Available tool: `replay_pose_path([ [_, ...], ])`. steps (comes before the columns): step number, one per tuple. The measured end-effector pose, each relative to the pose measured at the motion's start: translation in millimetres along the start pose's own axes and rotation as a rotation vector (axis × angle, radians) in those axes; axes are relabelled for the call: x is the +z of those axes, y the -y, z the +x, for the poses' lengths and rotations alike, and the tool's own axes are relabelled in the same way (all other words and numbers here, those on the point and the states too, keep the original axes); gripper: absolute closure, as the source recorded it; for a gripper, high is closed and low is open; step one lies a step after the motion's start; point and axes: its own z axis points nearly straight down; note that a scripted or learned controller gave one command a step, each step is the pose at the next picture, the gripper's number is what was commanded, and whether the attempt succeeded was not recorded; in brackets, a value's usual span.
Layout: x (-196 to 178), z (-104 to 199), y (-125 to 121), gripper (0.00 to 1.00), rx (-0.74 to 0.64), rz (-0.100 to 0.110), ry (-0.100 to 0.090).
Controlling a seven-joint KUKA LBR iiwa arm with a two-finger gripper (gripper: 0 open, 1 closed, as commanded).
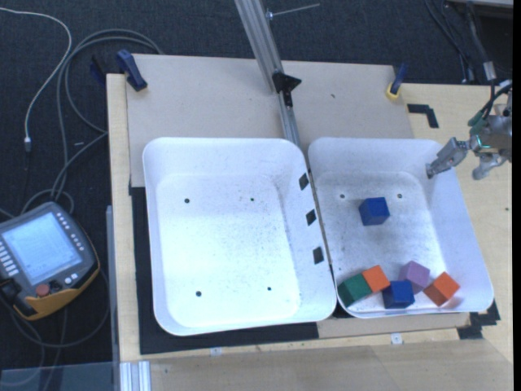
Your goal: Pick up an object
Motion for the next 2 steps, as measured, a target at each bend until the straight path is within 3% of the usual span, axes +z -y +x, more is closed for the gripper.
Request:
replay_pose_path([
  [1, -30, 52, 73, 0.00, -0.003, 0.000, -0.002],
  [2, -39, 33, 50, 0.00, 0.000, -0.006, 0.004],
])
